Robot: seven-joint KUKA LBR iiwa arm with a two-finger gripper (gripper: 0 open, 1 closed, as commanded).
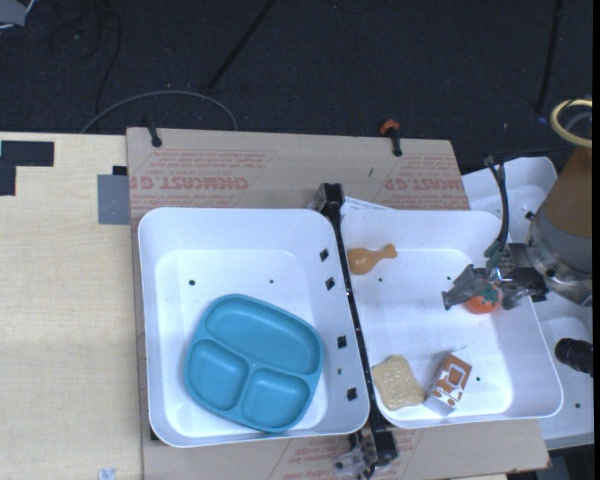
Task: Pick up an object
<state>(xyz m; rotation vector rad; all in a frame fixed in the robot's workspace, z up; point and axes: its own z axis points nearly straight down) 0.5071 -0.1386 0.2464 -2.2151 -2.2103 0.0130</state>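
While low over the glossy right bin (525,393), gripper (477,293) against a small round orange object (481,305); finger spread unreadable.

Dark carpet (310,48) lies behind the pale bench (50,298).

A pale wooden bench (50,298) bears a printed cardboard sheet (280,173) under two white bins (230,230).
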